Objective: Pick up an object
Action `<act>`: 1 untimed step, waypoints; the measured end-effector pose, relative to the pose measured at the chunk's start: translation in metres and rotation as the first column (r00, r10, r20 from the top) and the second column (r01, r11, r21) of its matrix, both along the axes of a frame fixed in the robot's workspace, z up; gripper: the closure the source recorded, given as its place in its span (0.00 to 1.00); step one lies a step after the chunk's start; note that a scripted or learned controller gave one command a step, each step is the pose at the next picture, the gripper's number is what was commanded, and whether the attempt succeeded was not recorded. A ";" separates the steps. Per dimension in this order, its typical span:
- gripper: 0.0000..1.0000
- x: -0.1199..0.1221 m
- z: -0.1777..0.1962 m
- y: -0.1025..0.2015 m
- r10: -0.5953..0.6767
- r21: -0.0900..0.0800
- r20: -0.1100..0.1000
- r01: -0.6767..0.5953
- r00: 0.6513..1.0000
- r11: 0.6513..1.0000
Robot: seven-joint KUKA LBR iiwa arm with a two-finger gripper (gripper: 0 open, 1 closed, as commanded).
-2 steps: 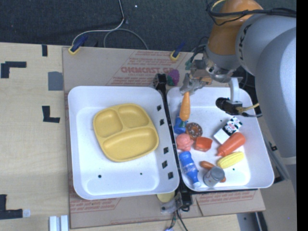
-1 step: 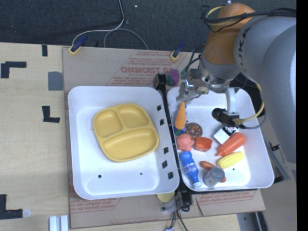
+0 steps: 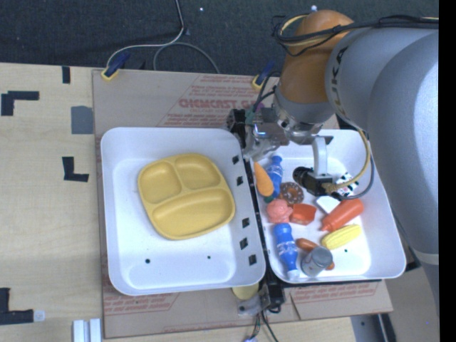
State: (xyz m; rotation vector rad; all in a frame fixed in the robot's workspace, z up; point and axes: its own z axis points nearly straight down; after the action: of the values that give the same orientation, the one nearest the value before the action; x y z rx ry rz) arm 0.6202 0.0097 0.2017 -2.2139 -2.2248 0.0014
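Claw [image 3: 265, 140], grip state indiscernible, hovers at the right bin's [image 3: 388, 251] far-left corner above crowded toys: carrot [image 3: 264, 181], blue bottle [image 3: 276, 168]. Risk: crowding causes a glancing, failed grasp.

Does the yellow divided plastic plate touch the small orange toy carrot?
Apart. The camera view shows the yellow divided plastic plate lying in the left white bin and the small orange toy carrot in the right white bin, with the rims between them.

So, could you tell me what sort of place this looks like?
Probably a robotics lab bench for grasping trials: two white bins side by side on cardboard, toy food heaped in the right one, a yellow divided plate in the left, and loose cables behind.
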 end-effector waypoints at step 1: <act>1.00 0.016 -0.019 -0.078 -0.011 -0.006 0.000 0.011 1.000 1.000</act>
State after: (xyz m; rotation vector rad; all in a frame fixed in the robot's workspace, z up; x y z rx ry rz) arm 0.6366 -0.0681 0.1828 -2.2285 -2.2156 0.0081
